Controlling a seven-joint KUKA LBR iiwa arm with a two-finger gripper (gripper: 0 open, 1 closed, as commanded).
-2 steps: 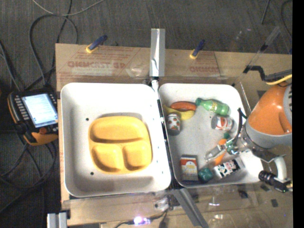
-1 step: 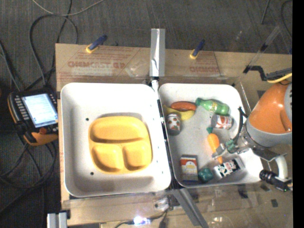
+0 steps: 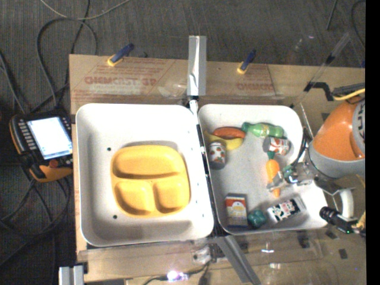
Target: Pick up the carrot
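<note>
Overhead, from the camera view: two white bins side by side, with the carrot point(image 3: 272, 170) lying in the right bin point(image 3: 249, 113), toward its right half, just below a small can point(image 3: 278, 146) and well above a black-and-white carton point(image 3: 284, 209). Reaching in from the right, the grey arm point(image 3: 335, 144) with its orange band, low over that bin, with the gripper point(image 3: 284, 179) at the carrot's lower right end, touching it or nearly so; placed there, most likely, to close on the carrot. Spread or pressed together: cannot tell at this slant and blur, and no firm hold to be claimed. Elsewhere in the right bin, a small box point(image 3: 236, 209) near the front wall and a green item point(image 3: 261, 129) near the back. Resting flat in the left bin point(image 3: 89, 159), a yellow divided tray point(image 3: 151, 180), well apart from the work.
</note>
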